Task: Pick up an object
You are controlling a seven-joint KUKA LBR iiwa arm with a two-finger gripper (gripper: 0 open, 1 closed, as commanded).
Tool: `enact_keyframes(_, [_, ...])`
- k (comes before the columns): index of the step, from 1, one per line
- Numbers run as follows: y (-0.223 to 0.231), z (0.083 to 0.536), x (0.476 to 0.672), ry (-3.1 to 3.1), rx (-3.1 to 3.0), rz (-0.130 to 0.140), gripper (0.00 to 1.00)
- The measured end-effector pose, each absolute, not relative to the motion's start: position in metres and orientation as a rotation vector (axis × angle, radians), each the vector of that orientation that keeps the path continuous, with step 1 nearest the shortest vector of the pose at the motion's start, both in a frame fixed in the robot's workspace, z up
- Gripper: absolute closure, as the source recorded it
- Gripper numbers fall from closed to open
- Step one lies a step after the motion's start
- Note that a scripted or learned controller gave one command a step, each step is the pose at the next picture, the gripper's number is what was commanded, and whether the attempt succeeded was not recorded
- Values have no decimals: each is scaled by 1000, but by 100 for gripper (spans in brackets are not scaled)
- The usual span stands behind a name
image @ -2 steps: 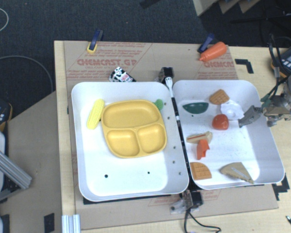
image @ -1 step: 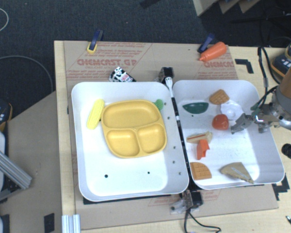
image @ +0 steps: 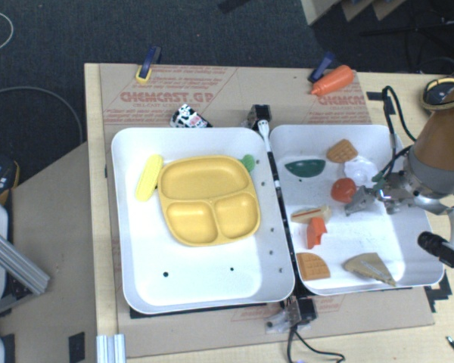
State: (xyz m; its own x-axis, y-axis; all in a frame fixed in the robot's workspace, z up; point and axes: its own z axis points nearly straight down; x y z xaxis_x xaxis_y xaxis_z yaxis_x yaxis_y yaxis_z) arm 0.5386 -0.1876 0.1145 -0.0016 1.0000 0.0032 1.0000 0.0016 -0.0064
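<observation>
I can't tell how my gripper is set, and with it crowding the red ball in the right bin, 1 nudge may roll it away.

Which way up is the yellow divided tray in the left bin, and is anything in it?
Right way up and empty: the yellow tray shows three bare hollow compartments facing up.
</observation>
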Motion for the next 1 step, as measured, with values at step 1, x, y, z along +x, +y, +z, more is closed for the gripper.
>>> enact_keyframes(1, [-187,82,538,-2218,-2216,3,0])
